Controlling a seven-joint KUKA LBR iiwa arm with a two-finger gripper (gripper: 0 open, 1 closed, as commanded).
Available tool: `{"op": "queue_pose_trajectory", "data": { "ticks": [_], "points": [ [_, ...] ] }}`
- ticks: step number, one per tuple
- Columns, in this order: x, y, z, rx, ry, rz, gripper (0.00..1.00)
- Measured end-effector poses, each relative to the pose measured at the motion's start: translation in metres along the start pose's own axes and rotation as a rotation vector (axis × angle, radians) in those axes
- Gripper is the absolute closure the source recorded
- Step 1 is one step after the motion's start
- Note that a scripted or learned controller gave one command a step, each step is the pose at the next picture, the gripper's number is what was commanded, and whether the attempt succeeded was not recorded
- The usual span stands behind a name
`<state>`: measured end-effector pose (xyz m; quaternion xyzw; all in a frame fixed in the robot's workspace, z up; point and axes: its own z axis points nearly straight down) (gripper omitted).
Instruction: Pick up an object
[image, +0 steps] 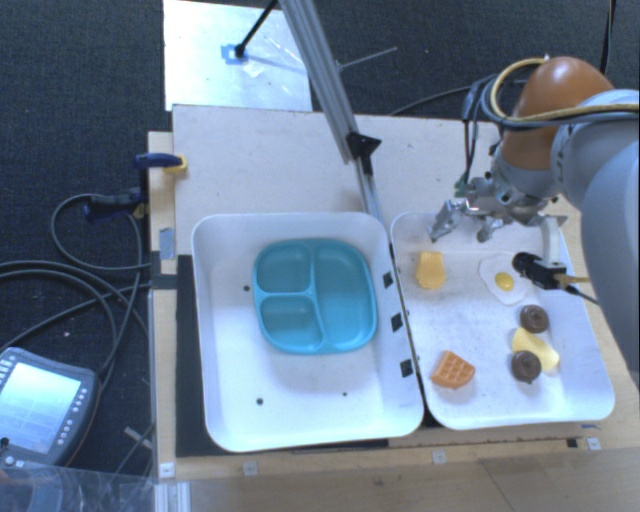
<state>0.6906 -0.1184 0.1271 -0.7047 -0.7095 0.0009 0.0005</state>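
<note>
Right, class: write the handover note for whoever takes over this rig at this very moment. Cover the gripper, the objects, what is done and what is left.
Gripper: open, holding nothing, above the far end of the right white bin.
Right white bin: yellow toy block nearest the gripper, white fried-egg toy, orange waffle toy, upper brown doughnut toy, pale yellow piece, lower brown doughnut toy.
Left white bin: teal divided plastic plate.
Done: nothing lifted yet.
Left: choose an object, descend, close, lift.
</note>
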Motion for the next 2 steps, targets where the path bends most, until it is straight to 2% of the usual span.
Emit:
{"op": "queue_pose_trajectory", "data": {
  "ticks": [1,2],
  "points": [
    [-0.001,0.000,0.036,0.008,-0.001,0.000,0.00],
    [-0.002,0.000,0.024,0.004,-0.003,-0.001,1.00]
  ]
}}
